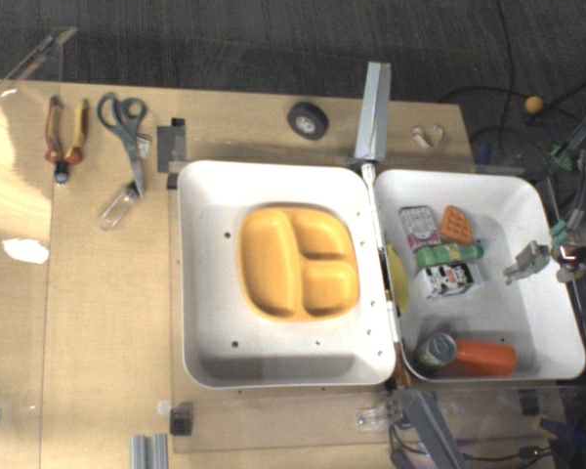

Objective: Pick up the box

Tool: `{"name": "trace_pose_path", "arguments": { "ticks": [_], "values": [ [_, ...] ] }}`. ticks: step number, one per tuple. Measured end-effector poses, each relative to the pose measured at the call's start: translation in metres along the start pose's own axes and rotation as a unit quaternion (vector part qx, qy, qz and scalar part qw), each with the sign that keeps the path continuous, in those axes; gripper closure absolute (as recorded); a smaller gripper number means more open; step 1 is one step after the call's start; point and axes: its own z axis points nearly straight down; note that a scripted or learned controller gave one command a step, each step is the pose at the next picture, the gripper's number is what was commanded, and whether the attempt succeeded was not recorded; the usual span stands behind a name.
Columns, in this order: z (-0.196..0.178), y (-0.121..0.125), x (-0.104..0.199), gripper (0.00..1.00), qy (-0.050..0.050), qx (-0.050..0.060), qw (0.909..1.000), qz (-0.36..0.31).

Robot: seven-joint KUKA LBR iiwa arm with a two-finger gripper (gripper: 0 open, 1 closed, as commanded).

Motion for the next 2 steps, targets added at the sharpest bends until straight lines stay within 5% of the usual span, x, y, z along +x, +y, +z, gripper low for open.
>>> {"name": "trace_pose_path", "arguments": {
  "ticks": [1, 2],
  "values": [
    [0.096, 0.067, 0.078, 0.00, 0.001, 0.000, 0.9966, -0.082],
    [0.151, 0.128, 0.075, 0.00, -0.001, -0.003, 0.9941, -0.108]
  ]
}}
